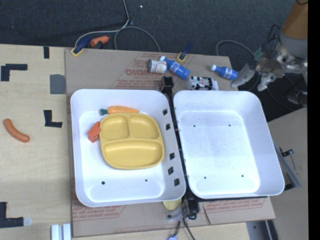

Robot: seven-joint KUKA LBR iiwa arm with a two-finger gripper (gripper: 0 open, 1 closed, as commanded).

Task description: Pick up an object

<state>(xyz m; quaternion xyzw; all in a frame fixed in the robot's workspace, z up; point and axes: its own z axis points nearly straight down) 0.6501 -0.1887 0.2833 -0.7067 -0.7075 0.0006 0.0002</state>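
A yellow divided plate point(132, 140) lies in the left bin point(85, 184). An orange carrot point(123, 109) rests along the plate's far edge, and a small red-orange piece point(94, 132) lies at its left side. My gripper point(254, 79) hangs above the bench past the right bin's point(225, 144) far right corner, outside both bins. Its two fingers point(243, 77) are spread apart with nothing between them.
Beyond the bins lie a blue bottle point(179, 69), a white bottle point(157, 65), a small blue-capped bottle point(224, 72) and a black-and-white packet point(202, 83). An orange sausage shape point(16, 130) lies on the wooden bench at far left. Cables run across the back.
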